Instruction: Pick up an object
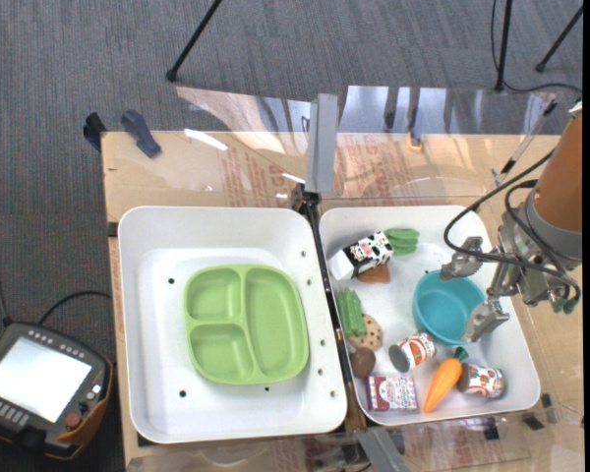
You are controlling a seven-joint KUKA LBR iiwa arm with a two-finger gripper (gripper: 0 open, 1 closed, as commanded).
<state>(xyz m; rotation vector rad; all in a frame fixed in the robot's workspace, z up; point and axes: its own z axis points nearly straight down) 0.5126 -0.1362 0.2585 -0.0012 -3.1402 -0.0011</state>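
Across the brown cardboard-topped desk (177,180) sit two shallow white bins. The left bin (147,264) carries just a lime-green divided plastic plate (246,323), parked flat. The right bin (526,362) is crowded with candidates: a teal plastic bowl (444,306), an orange toy carrot (442,383), a small printed can (413,351). The grey arm, cut off at the frame's edge, hangs its claw (484,293) over the bowl's right rim. Cables clutter it; I cannot tell how wide it stands or whether it grips anything.
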